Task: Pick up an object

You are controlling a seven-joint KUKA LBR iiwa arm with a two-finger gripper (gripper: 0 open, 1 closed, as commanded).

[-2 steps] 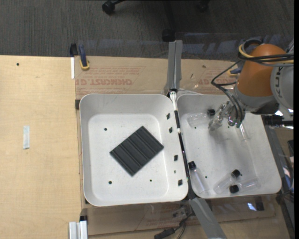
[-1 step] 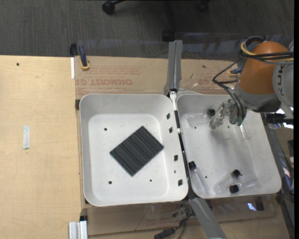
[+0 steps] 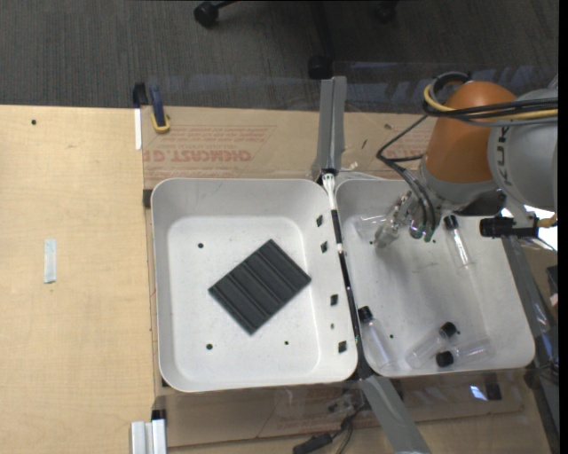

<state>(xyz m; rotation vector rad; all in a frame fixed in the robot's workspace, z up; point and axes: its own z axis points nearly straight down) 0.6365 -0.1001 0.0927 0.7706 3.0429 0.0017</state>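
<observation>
Dark ribbed mat (image 3: 260,285) lies in the left bin (image 3: 169,266), well apart from the gripper (image 3: 401,223). That gripper hangs over the right bin (image 3: 497,346); its grip cannot be told.

Dark grey ribbed carpet floor (image 3: 266,49) across the top of the view, bearing black chair castors (image 3: 209,11), one at upper left of centre and another (image 3: 321,66) nearer the bench edge. Light tan plywood benchtop (image 3: 71,230) filling the left side, with small dark screw holes and a short pale grey strip (image 3: 50,262) lying flat on it. Brown cardboard sheet (image 3: 222,146) with red printed lettering, upside down, laid at the bench's far side. Blue-and-yellow clamp (image 3: 156,108) at the cardboard's upper left corner. Grey metal upright bar (image 3: 333,124) standing at centre. Even, diffuse overhead light; soft shadows.
</observation>
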